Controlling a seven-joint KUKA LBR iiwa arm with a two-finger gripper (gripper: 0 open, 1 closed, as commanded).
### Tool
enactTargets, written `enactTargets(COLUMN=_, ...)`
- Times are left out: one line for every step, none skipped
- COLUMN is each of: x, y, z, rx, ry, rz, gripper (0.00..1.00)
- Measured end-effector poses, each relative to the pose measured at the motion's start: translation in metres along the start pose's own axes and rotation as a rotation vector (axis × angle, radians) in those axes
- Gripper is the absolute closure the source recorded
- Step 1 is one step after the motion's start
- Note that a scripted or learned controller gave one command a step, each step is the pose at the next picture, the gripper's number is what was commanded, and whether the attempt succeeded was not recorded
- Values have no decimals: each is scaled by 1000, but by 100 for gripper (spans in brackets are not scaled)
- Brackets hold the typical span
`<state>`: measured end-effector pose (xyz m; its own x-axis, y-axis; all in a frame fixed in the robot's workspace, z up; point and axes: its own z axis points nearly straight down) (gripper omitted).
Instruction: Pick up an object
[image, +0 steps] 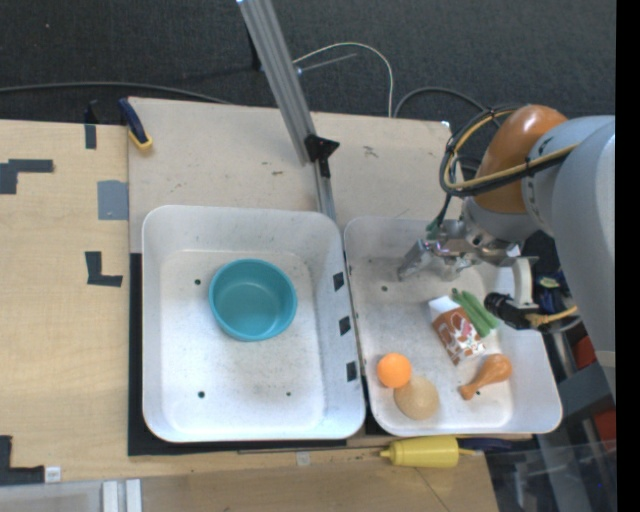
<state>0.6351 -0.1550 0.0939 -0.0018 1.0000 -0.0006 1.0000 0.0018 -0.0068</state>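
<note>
— Objects for picking lie in the right bin (372, 300), yes? What is the biggest thing on the bench?

— The arm (560, 190), grey with orange band, reaching over the right bin's far right corner. Then the left bin (160, 330), with a teal bowl (252, 298) near its middle.

— And the gripper?

— The gripper (415, 262) hangs above the right bin's far part. It grasps nothing; if the fingers are spread or closed, I cannot tell.

— The smaller things?

— A yellow bottle (424, 452) lies on the bench, just beside the right bin's near edge. Inside, a red packet (458, 334) touches a green stick (474, 311) near the right edge. At the near edge: a beige ball (417, 399), a drumstick (487, 375), an orange ball (394, 370).
</note>
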Motion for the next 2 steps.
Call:
enactTargets(x=0, y=2, z=-14, rx=-5, ry=-1, rz=-2, gripper=100)
enactTargets(x=8, y=6, z=-75, rx=-12, ry=0, rz=-1, gripper=100)
